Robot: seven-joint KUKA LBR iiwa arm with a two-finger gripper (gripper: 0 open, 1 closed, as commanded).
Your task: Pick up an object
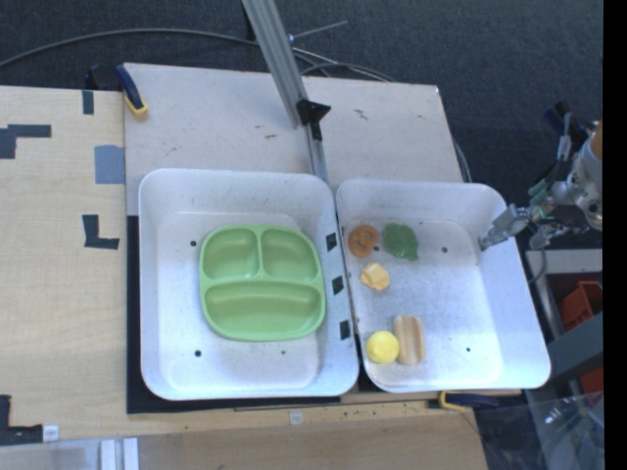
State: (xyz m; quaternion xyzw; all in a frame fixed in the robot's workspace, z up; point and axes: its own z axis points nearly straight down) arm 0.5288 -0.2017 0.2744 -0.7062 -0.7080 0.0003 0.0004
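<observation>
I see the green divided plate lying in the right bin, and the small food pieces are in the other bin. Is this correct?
Not quite. The camera view shows the green divided plastic plate in the left white bin, not the right. The small food pieces, such as the round yellow ball, are in the right white bin.

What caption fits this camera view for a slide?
Tool at the right bin's rim; five small food items inside; green divided plate in the left bin.

Glossy green plastic plate [262,283] — matt white bins [167,262] — pale wood bench [49,292].
</observation>
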